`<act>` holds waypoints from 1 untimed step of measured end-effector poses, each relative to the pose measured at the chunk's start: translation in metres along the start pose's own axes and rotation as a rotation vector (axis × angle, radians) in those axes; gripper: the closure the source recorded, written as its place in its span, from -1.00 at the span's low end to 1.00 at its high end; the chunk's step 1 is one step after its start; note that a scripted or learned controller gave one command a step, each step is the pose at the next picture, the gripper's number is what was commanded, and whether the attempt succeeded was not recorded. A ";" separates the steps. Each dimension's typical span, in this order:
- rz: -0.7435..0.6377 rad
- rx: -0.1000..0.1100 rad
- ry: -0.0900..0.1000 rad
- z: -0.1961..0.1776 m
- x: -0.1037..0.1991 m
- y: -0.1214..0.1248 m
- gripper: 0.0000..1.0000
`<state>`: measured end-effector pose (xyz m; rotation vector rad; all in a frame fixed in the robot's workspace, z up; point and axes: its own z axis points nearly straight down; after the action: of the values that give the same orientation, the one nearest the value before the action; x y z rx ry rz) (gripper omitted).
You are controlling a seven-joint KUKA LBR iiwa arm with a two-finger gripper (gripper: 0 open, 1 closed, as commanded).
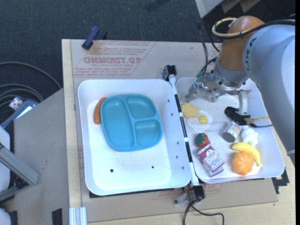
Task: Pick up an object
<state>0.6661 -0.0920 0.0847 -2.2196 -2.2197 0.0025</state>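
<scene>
Objects for picking lie scattered in the right bin (265,173). Closest to the near edge of the surface (75,125) is an orange fruit (243,163), with a banana (247,148) touching its far side. A red carton (211,159) lies toward the bin's near left corner, and just beyond it sits a small red-and-green piece (201,139). Farther in, a silver can (230,133) lies beside a white lump (250,135). Beyond those, a fried egg (202,120) rests against a yellow piece (190,109) by the bin's left wall.

The gripper (202,95) hangs over the far part of this bin, just beyond the egg. Its fingers (191,93) look spread apart with nothing between them.

In the left bin (140,168) a blue divided plate (131,122) lies flat, with an orange stick (97,110) half tucked under its left rim. At the far left corner of the surface lies a small blue clip (90,38).
</scene>
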 end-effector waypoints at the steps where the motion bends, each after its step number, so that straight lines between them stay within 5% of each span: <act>1: 0.000 0.000 0.000 0.000 0.000 0.000 -1.00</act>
<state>0.6663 -0.0915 0.0848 -2.2199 -2.2197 0.0022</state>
